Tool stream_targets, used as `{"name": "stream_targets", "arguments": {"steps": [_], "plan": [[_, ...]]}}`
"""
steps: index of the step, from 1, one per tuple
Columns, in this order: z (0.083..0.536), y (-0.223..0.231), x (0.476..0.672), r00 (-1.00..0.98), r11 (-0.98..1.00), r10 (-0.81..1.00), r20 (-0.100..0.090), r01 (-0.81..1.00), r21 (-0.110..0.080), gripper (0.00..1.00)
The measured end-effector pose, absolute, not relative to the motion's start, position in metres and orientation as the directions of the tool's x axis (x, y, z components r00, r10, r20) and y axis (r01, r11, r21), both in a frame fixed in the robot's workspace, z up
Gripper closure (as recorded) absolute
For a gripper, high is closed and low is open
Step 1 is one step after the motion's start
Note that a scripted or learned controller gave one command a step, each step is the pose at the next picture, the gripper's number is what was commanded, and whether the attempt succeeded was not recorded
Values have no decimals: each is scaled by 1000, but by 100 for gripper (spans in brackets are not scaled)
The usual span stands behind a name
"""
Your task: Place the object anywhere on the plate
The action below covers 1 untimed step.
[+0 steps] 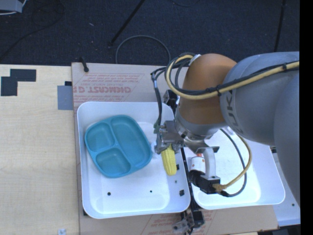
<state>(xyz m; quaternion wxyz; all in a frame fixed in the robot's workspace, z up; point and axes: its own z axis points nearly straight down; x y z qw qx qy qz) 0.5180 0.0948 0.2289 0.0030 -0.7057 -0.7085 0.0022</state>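
Two white bins sat side by side on the counter [39, 151]; left bin [98, 199] held one blue three-compartment plate [117, 145] toward its far-left, open white floor near and right of it; one yellow corn cob [169, 161] hung at the left bin's right edge, just beside the divider, apart from the plate; tool [166, 150] sat directly above the cob's far end, appeared closed on it; right bin [254, 192] mostly under the arm [254, 97]; cardboard [112, 88] under the bins carried upside-down red print, unreadable; partial "KU" lettering on the arm.
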Motion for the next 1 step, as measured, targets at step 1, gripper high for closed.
{"name": "stream_targets", "arguments": {"steps": [1], "plan": [[230,93,519,-1,1,1000,-1,1000,-5,0]]}}
